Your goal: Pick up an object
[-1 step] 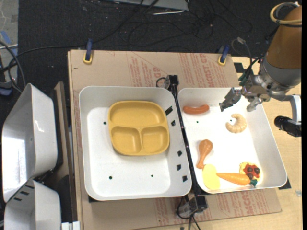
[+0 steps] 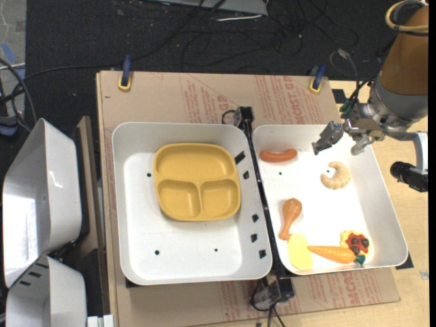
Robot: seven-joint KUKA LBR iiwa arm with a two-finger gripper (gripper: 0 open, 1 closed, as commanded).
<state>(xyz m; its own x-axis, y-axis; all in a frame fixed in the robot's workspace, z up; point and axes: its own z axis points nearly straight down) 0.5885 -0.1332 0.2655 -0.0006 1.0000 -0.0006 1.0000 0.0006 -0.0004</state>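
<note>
The right bin (image 2: 381, 203) holds a red sausage (image 2: 278, 156), a pale croissant (image 2: 336, 175), an orange drumstick (image 2: 289, 216), a yellow piece (image 2: 298, 252), a carrot (image 2: 332, 253) and a pizza slice (image 2: 355, 242). My gripper (image 2: 344, 139) hangs over the bin's far right part, above and just behind the croissant, right of the sausage. Its two dark fingers are spread apart with nothing between them.
The left bin (image 2: 136, 251) bears a yellow divided plate (image 2: 197, 181). Black clips line the seam between the bins (image 2: 253, 203). White tubs (image 2: 37, 196) stand off the bench at left. Cables lie on the dark floor behind.
</note>
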